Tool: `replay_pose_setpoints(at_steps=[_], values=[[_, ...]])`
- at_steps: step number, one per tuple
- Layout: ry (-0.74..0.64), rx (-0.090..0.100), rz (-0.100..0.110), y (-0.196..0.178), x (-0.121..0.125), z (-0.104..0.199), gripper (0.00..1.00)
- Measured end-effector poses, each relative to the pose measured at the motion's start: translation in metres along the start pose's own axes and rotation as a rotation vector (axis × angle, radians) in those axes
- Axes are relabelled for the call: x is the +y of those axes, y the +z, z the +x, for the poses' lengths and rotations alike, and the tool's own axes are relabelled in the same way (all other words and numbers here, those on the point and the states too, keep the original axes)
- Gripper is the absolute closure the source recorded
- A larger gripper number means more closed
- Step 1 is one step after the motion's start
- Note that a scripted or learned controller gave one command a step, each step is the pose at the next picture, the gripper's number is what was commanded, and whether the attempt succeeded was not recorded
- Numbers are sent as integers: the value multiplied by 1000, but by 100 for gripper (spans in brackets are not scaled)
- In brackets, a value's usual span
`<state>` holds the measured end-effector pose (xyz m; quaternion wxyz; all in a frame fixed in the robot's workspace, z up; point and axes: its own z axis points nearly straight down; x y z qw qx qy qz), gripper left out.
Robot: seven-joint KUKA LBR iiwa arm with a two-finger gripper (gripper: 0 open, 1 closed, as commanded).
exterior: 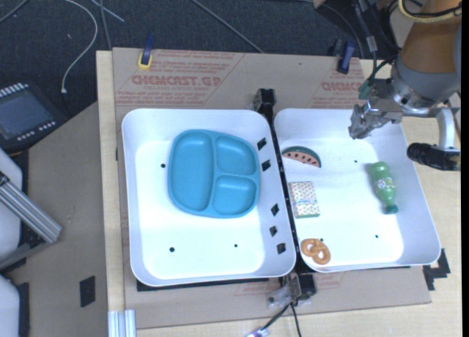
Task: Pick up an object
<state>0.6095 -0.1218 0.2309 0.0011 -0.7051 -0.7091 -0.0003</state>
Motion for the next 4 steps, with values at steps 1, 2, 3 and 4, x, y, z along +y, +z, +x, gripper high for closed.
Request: replay_pose_setpoints(at_steps=[1, 2, 3, 4], values=[[1, 0, 1, 5, 3, 47, 100], [0, 1, 1, 9, 6, 95, 100], [1, -1, -2, 17, 18, 142, 100], [0, 0, -3, 21, 29, 189, 100]])
